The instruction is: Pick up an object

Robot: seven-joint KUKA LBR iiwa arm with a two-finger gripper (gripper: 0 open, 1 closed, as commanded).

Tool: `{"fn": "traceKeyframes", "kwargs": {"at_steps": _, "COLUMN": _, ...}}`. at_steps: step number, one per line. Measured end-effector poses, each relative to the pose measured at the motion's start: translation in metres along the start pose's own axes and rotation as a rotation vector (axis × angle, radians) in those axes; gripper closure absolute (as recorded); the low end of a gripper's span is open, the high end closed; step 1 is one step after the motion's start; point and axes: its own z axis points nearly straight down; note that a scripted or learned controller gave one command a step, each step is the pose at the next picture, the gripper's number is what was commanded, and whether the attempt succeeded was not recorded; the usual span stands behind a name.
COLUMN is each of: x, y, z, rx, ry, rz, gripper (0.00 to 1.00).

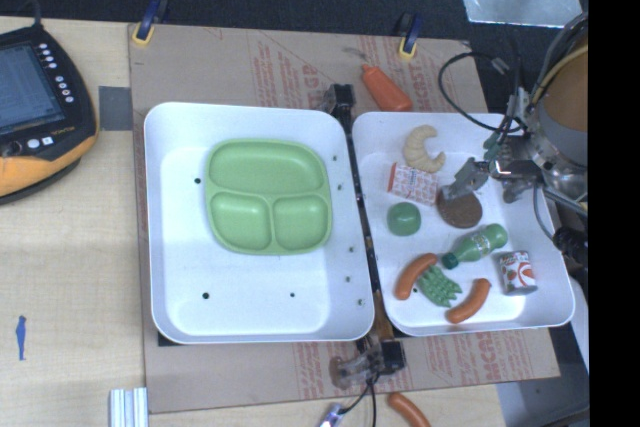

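A pale wooden bench [70,275] is stretching across the view under a dark floor, with a brown cardboard sheet [250,70] lying on it and two shallow white bins sitting side by side on the sheet. The left white bin [180,285] is holding a light green plastic plate with three compartments [268,195], lying flat toward its upper half. The right white bin [545,310] is holding the small things: a pale cream croissant [423,147] near its top, a red-and-white wrapped packet [413,183] just below that, a round brown disc [460,209] beside the packet, a green ball [404,219], a green plastic bottle [477,246] lying tilted on its side, a red-and-white can [516,272] near the right wall, a green leafy toy [438,287] and two orange sausages, the left sausage [414,275] and the lower sausage [468,301], flanking it. The grey arm is reaching in from the right, and its two-finger gripper [468,179] is hanging over the right bin, its tip just above the brown disc and seemingly touching its upper edge. How far apart the fingers are standing cannot be told from this angle, and nothing is showing between them. An orange-and-black control pendant [35,115] is resting on the bench at far left, and an orange carrot [385,88] is lying on the cardboard above the right bin.
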Motion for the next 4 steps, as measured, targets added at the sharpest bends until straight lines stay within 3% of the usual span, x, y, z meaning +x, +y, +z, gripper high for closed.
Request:
{"fn": "traceKeyframes", "kwargs": {"at_steps": 1, "x": -0.023, "y": -0.027, "z": 0.136, "rx": -0.018, "ry": -0.01, "rz": -0.001, "gripper": 0.0}}
{"fn": "traceKeyframes", "kwargs": {"at_steps": 2, "x": -0.024, "y": -0.026, "z": 0.125, "rx": -0.02, "ry": -0.012, "rz": -0.005, "gripper": 1.0}}
{"fn": "traceKeyframes", "kwargs": {"at_steps": 3, "x": 0.039, "y": -0.047, "z": 0.052, "rx": -0.001, "ry": -0.001, "rz": -0.004, "gripper": 1.0}}
{"fn": "traceKeyframes", "kwargs": {"at_steps": 4, "x": 0.039, "y": -0.047, "z": 0.052, "rx": -0.001, "ry": -0.001, "rz": -0.002, "gripper": 0.0}}
